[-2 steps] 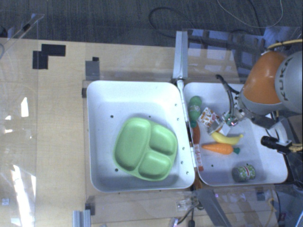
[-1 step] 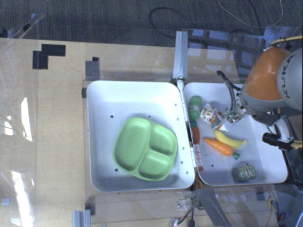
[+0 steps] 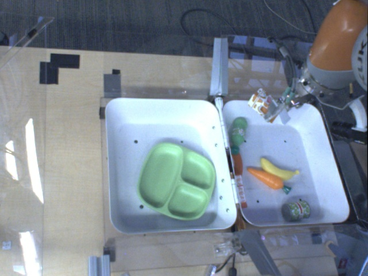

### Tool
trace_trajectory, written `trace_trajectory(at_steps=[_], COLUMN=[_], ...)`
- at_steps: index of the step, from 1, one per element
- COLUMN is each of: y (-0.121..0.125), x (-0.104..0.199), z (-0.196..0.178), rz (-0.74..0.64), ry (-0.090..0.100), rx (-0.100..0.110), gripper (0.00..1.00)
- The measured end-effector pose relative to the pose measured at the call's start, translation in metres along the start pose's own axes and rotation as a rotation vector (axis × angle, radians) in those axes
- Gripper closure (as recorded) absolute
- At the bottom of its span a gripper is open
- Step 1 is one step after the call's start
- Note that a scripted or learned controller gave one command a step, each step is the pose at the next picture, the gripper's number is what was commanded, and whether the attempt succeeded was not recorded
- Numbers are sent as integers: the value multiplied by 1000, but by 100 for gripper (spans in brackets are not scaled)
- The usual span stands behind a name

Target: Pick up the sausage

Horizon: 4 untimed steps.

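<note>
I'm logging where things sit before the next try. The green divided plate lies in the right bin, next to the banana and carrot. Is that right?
Not quite. The camera view shows the green divided plate in the left bin, alone there. The banana and carrot lie together in the right bin.

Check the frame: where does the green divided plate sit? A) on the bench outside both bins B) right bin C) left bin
C: the green divided plate lies inside the left bin, while the banana and carrot lie in the right bin.
</note>
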<state>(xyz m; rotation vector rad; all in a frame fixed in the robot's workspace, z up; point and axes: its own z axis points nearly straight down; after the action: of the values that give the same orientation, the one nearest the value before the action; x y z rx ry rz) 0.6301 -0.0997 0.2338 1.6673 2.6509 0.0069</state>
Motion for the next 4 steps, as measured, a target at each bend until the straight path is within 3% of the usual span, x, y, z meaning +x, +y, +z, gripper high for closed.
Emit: trace_trajectory(at_steps=[1,2,3,4], y=[27,32,-59,-19], x=[66,48,-43,-12], z=[35,35,-25,-5], rz=[221,490,738,95], ry=[4,2,-1,2], rx=[5,5,3,4], gripper=[100,100,100,100])
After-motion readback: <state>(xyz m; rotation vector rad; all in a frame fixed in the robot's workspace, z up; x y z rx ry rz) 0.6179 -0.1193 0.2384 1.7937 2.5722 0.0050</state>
